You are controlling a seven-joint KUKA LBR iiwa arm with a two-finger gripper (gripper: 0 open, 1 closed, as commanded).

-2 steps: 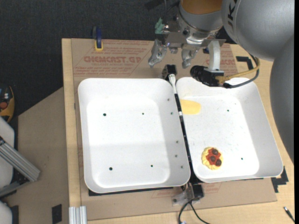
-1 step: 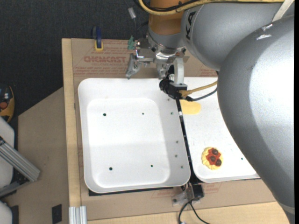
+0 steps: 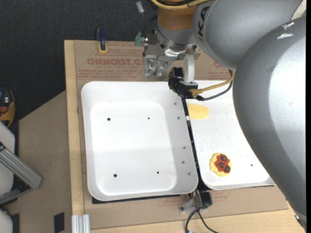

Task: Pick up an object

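I am watching the bench from above, with the two white bins lying side by side on a brown board. The left bin is sitting square in the middle of my view, its floor showing four small dark dots. The right bin is lying against it, and much of it is being covered by the big grey arm coming in from the right.

The gripper is hanging over the board just beyond the far edge of the left bin, near that bin's far right corner. I am seeing metal parts and a tangle of black cable below the orange band, but I cannot tell whether the fingers are apart or together, and I am seeing nothing between them.

In the right bin, a pale yellow flat object is lying near the far left corner, close to the wall shared with the left bin. A small yellow object with red spots is resting toward the near left corner of the same bin, well apart from the first one. Both are lying on the bin floor, clear of the gripper.

At the board's far left corner, a blue and yellow clamp is standing at the edge. Red lettering is running across the board's far strip.
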